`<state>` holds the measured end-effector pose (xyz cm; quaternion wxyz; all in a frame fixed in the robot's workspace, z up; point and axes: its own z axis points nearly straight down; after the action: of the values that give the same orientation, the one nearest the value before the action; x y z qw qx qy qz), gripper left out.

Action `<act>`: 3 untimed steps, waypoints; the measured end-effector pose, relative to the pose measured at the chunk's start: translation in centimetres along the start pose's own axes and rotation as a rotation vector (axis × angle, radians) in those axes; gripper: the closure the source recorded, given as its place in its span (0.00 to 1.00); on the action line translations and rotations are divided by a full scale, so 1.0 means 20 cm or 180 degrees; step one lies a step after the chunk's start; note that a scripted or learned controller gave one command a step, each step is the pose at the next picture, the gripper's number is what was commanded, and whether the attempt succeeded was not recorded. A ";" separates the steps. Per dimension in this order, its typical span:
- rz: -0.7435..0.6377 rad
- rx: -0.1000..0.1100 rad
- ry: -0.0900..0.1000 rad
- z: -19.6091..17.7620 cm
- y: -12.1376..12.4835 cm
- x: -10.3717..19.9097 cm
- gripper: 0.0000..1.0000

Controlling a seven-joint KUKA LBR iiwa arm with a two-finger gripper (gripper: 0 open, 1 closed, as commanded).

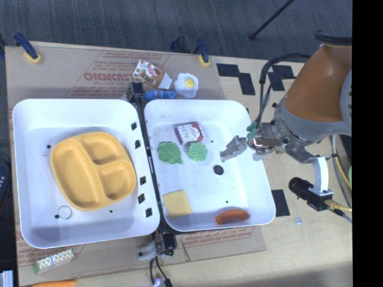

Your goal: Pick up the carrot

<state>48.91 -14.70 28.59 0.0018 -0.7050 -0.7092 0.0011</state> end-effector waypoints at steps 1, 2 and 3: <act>0.0361 0.0009 0.0002 0.59 0.05 0.19 0.00; 0.1471 0.0006 0.0005 0.97 -0.04 0.23 0.00; 0.1401 -0.0004 0.0001 0.60 0.30 -0.01 0.00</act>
<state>54.77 -14.80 16.52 0.0011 -0.8428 -0.5383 0.0010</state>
